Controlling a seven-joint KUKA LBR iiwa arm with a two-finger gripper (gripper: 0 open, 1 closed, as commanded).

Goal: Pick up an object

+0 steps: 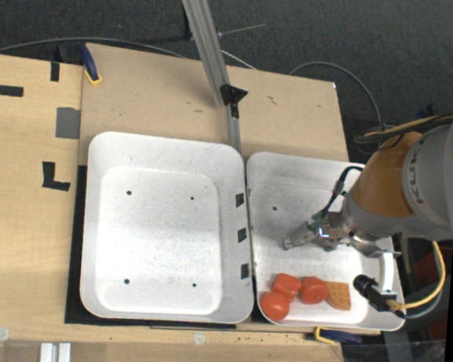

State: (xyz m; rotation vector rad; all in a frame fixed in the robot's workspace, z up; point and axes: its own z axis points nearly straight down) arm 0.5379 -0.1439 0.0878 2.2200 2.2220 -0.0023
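- The arm [400, 183] comes in from the right and leans over the right bin [290, 174], its orange band sitting above the wrist.
- The gripper [294, 241] hangs low over the middle of that bin's floor, its metal tip pointing left and a little toward the near edge.
- From where I stand I cannot tell how the jaws are set; they blur into one grey shape, and nothing shows between them.
- The things to pick lie together along the near wall of the right bin: a red piece [286, 284], another red piece [313, 290] touching it on the right, a third red piece [275, 305] tucked at the corner, and a tan waffle-like piece [340, 296] at the right end.
- The row runs left to right, roughly parallel to the near wall.
- The relation that matters: the cluster lies toward the near edge from the gripper, close but clearly apart from it, with bare bin floor between.
- My guess is the next move has to carry the tip toward the near wall and down; the pieces crowd each other and the wall, so a clean closing on one could be awkward.
- The left bin [106, 205] sits beside it, well away from the gripper.
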